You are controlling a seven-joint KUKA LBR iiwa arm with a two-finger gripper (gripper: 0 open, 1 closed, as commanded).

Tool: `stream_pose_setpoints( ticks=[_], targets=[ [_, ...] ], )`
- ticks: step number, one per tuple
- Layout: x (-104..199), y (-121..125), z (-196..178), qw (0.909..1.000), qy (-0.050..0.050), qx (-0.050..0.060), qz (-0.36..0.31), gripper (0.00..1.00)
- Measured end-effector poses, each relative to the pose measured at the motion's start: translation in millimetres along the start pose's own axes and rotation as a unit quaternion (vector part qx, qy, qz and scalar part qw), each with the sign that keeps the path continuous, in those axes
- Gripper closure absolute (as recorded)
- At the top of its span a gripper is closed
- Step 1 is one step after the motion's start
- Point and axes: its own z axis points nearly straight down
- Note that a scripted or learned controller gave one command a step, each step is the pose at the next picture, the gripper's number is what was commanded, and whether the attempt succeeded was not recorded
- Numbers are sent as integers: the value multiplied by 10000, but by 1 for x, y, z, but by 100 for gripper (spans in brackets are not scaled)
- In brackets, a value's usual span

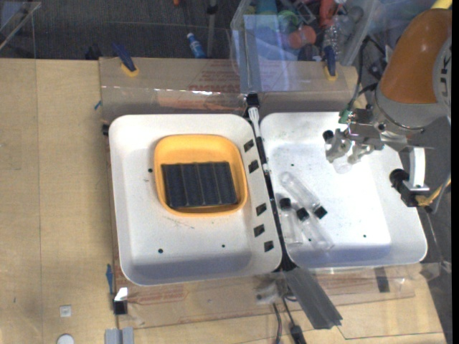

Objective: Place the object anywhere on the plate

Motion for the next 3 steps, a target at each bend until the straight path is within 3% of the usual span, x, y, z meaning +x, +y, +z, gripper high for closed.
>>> stream_pose_setpoints(
  ticks=[1,2,3],
  targets=[
    [-4,55,22,9983,-15,-2,-585,100],
    [7,69,21,9824,-13,-10,-1869,100],
    [6,70,-22,9647,-17,-18,-2632,100]
  ],
)
